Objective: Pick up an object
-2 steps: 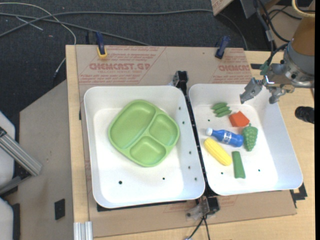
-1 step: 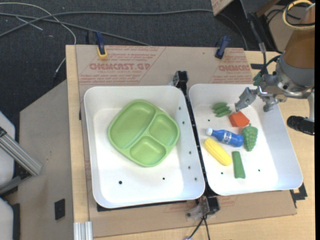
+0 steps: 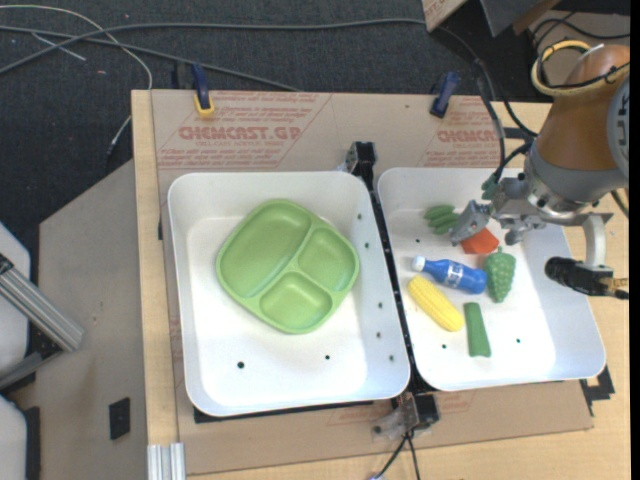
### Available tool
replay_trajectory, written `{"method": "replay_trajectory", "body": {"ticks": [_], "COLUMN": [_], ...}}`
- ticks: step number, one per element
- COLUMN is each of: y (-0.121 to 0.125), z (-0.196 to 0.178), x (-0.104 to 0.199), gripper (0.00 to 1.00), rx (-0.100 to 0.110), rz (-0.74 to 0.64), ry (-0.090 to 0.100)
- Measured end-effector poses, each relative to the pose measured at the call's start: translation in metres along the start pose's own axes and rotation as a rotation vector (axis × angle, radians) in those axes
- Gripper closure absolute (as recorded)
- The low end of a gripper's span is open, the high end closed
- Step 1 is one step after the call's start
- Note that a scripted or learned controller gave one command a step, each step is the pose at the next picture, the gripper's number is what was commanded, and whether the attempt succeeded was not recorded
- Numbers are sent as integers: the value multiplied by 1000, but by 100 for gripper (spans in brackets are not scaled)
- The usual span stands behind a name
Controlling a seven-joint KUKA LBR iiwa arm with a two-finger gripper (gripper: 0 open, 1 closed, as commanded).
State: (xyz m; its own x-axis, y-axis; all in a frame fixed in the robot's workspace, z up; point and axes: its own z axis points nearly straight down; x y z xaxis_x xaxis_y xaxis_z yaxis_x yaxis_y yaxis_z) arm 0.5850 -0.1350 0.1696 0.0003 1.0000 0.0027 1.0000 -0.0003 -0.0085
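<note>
left bin [image 3: 200,368] | green divided plate [image 3: 288,265] inside | cardboard sheet [image 3: 250,128] beneath | blue clamps [image 3: 203,96]

"CHEMCAST GP" — red print, cardboard sheet [image 3: 250,133]

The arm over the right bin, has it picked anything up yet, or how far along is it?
Not yet, it seems. The gripper is low over the right bin, just above the orange toy. The blue bottle, yellow corn and green pieces lie in the bin. Grasping and lifting one remains.

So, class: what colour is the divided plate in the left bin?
Light green: the divided plate lies in the left bin, seen in the camera view.
</note>
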Motion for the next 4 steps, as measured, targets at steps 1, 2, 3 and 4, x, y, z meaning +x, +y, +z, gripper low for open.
{"method": "replay_trajectory", "body": {"ticks": [1, 2, 3, 4], "y": [2, 4, 2, 7], "z": [43, 29, -16, -80], "x": [3, 3, 3, 2], "gripper": [0, 100, 100, 100], "rx": [-1, -9, -14, -17], "rz": [-1, 0, -1, -2], "ry": [0, -1, -4, -5]}}
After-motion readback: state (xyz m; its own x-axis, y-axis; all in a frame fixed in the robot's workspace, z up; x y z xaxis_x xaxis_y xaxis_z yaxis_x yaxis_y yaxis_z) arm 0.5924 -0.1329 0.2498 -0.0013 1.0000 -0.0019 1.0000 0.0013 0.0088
